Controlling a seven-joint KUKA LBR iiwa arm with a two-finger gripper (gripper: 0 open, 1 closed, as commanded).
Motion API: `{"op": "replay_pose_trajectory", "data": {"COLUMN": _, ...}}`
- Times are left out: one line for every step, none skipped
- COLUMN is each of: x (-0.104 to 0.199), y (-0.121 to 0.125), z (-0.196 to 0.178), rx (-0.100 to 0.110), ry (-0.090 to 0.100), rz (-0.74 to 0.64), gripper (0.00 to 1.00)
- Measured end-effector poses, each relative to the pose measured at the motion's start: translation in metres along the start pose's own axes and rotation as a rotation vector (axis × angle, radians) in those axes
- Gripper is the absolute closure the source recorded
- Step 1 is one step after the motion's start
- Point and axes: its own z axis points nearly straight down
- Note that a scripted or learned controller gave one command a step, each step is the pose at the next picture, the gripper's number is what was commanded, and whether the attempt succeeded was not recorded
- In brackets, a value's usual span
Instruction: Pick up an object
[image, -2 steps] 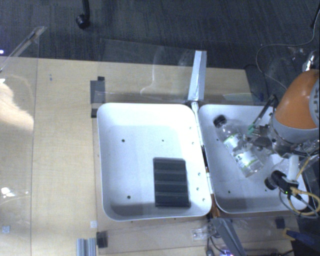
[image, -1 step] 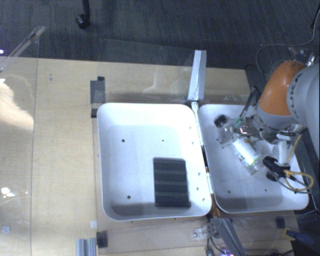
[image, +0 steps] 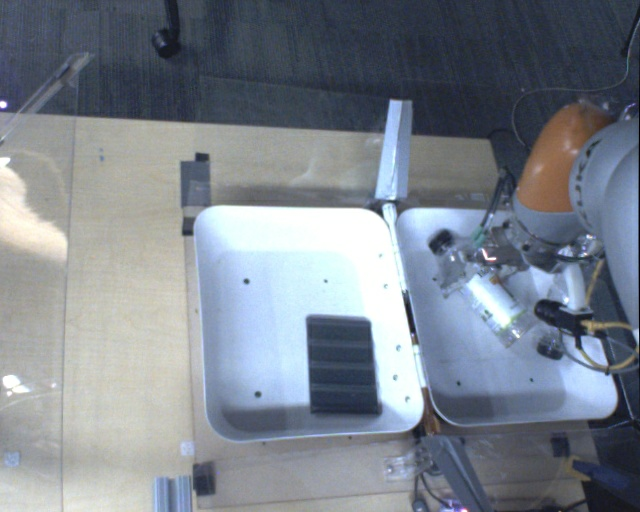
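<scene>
The gripper (image: 470, 262) hangs over the right bin (image: 500, 400), near its far left corner; whether its jaws are parted or closed, or touch anything, cannot be told. A dark, ribbed rectangular block (image: 342, 365) lies flat in the smooth white left bin (image: 230, 300), near its front edge.

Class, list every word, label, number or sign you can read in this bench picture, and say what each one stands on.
None can be read.
Dark ridged block in the left bin: no print shows.
Claw over the right bin: any marks are too small and blurred to read.
</scene>
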Motion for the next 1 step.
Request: {"op": "replay_pose_trajectory", "data": {"x": 0.0029, "y": -0.0032, "z": -0.0062, "rx": 0.014, "ry": 0.004, "rz": -0.009, "gripper": 1.00}}
